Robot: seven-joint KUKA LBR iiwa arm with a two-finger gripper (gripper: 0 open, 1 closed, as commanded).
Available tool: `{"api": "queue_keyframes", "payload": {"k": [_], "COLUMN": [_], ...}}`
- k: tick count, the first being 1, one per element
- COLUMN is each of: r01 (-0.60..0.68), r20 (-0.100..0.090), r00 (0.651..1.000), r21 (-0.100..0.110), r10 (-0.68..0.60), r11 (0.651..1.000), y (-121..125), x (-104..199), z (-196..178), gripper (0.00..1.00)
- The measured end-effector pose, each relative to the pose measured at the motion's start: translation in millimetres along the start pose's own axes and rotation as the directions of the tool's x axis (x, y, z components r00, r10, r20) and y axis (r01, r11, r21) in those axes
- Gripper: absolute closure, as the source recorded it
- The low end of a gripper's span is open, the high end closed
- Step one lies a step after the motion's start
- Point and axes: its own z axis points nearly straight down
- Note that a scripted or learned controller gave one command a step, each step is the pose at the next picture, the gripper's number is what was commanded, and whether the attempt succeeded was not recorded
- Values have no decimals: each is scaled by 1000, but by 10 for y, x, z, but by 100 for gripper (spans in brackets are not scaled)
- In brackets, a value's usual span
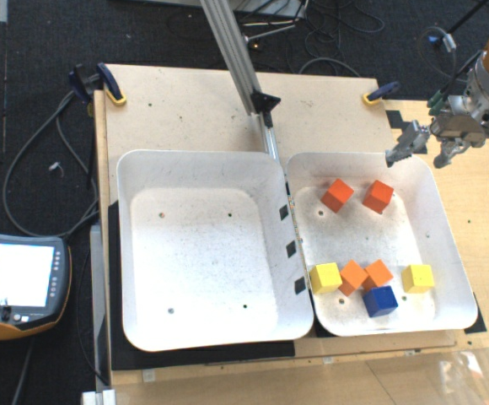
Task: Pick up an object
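The right bin (447, 226) holds several small cubes. Two orange cubes (338, 195) (378, 197) lie near its far side. Toward the near side sit a yellow cube (325, 276), two touching orange cubes (354, 275) (380, 271), a blue cube (380, 300) and another yellow cube (418, 278). My gripper (423, 148) hangs above the bin's far right rim, apart from every cube. Its two fingers are spread with nothing between them.
The left bin (143, 226) stands beside the right one. A slanted metal bar (232, 45) runs down to the gap between the bins. Clamps (112, 89) (381, 92) mark the board's far corners. A teach pendant (17, 285) lies on the floor at left.
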Motion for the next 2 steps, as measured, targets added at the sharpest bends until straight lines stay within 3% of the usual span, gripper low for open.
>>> {"api": "queue_keyframes", "payload": {"k": [1, 2], "r01": [8, 1], "r20": [-6, -5], "r00": [1000, 1000], "r21": [17, 11], "r10": [-8, -1], "r11": [1000, 1000], "y": [283, -282], "x": [409, 423], "z": [1239, 880], "gripper": [0, 0]}}
